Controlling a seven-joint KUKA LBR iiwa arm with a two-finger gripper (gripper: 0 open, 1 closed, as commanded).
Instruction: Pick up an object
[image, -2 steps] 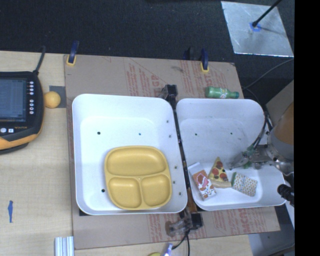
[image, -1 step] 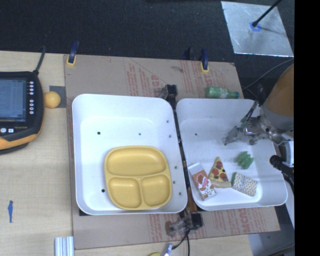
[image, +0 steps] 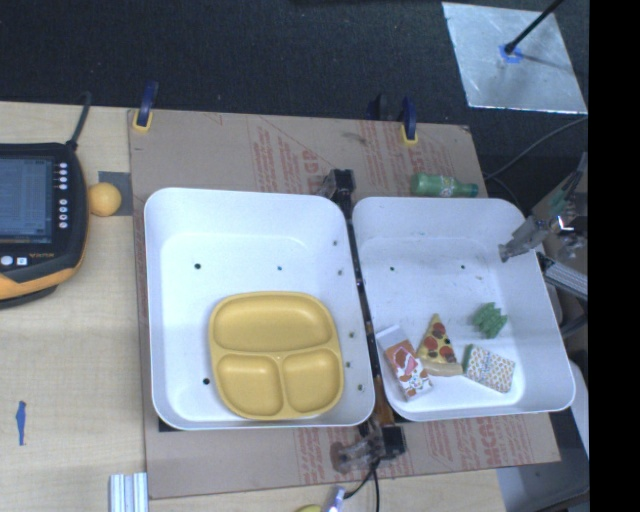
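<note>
The right bin (image: 430, 250) holds several small items near its front edge: a red-and-white carton (image: 408, 369), a toy pizza slice (image: 438, 345), a green broccoli piece (image: 489, 320) and a speckled square pad (image: 490, 368). A yellow divided plate (image: 275, 354) lies in the left bin (image: 200, 230). My gripper (image: 522, 240) reaches in at the right bin's far right rim, above and well behind the items, with nothing visibly in it.
A green bottle (image: 443, 185) lies on the cardboard behind the right bin. A teach pendant (image: 35, 222) and an orange ball (image: 104, 198) sit on the bench at left. Clamps hold the bins at front and back.
</note>
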